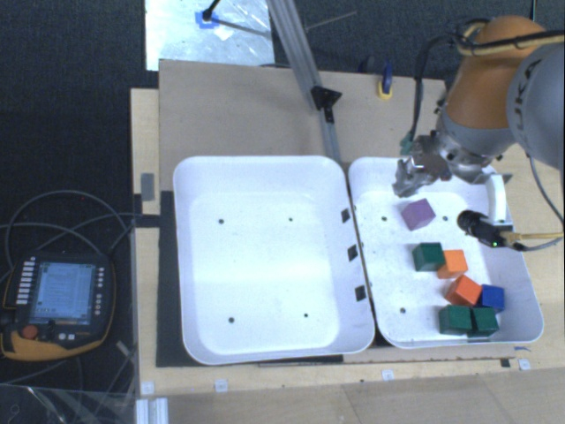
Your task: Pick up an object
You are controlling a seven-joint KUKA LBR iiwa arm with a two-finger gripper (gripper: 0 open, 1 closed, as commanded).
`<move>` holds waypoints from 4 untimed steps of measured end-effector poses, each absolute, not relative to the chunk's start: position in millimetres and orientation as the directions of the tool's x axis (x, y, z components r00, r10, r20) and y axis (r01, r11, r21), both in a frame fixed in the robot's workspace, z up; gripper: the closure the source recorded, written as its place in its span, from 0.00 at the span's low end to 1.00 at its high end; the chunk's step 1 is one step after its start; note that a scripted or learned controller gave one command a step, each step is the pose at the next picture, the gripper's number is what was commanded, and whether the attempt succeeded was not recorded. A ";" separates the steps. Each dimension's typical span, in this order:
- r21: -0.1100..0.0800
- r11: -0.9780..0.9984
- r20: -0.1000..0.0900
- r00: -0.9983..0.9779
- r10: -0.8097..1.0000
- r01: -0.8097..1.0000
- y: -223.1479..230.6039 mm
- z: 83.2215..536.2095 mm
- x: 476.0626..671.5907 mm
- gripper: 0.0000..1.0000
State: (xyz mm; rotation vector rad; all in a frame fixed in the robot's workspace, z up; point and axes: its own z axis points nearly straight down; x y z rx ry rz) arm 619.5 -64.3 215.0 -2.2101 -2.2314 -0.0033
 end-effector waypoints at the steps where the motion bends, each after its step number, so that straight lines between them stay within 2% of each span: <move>1: -0.001 0.010 0.002 -0.010 1.000 1.000 -17.2 213.1 596.4 1.00; 3: 0.001 0.011 0.003 -0.011 1.000 1.000 80.0 209.6 576.6 1.00; 4: 0.001 0.004 0.001 -0.004 1.000 1.000 76.4 209.8 577.1 0.00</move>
